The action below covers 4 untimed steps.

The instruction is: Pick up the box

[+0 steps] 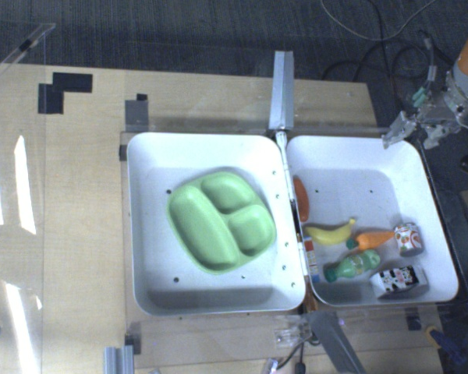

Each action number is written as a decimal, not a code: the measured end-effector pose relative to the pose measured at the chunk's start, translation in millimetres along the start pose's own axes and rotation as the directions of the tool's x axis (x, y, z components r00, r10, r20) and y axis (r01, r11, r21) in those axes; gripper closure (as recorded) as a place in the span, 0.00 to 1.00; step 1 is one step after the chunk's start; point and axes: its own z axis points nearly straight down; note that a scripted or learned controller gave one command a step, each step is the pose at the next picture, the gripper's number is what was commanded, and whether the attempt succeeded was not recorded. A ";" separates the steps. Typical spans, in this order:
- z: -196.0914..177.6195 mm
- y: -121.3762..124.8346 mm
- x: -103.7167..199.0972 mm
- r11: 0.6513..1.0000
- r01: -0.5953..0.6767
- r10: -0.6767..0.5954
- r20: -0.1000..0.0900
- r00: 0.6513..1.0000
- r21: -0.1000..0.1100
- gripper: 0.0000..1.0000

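Box [399, 281]: lying at near right corner of right bin [351, 184], touching near wall, just beside bottle [352, 266] and can [406, 239]. Gripper [421, 125]: hovering over bin's far right corner, well apart from box; finger spread impossible to tell. Advising: travelling along right wall, descending squarely over box, spanning short sides, avoiding can, carrot [373, 240], banana [330, 231].

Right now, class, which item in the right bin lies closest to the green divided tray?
The orange-red sausage, lying along the right bin's left wall. The banana, bottle, carrot, can and box sit farther right.
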 end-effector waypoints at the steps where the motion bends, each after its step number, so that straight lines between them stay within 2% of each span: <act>1: 149.7 17.4 76.5 0.993 0.120 -0.120 0.001 0.993 -0.005 0.00; 2: 86.0 16.1 92.2 0.989 0.148 -0.148 0.000 0.989 -0.004 0.00; 3: 149.7 -12.4 100.3 0.988 0.157 -0.157 0.000 0.988 -0.004 0.00; 4: 148.6 -65.6 32.3 0.993 0.116 -0.116 0.003 0.993 -0.006 0.00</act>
